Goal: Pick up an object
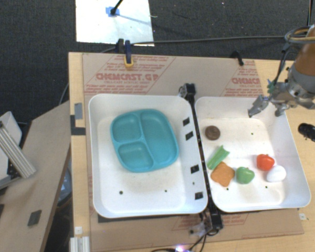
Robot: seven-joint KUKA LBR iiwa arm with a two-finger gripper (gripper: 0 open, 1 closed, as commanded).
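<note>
Above the right bin's [291,140] far edge: gripper [268,106] with fingers spread apart, holding nothing.
In the right bin lie a brown round piece [212,133], green strip [218,157], orange piece [222,174], green piece [245,175], red piece [265,162] and white piece [276,174]. The left bin [102,140] holds a teal divided plate [144,139].

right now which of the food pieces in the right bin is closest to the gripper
The brown round piece, alone near the bin's top left. The gripper hangs above the bin's far edge; the other pieces cluster lower, toward the near edge.
</note>
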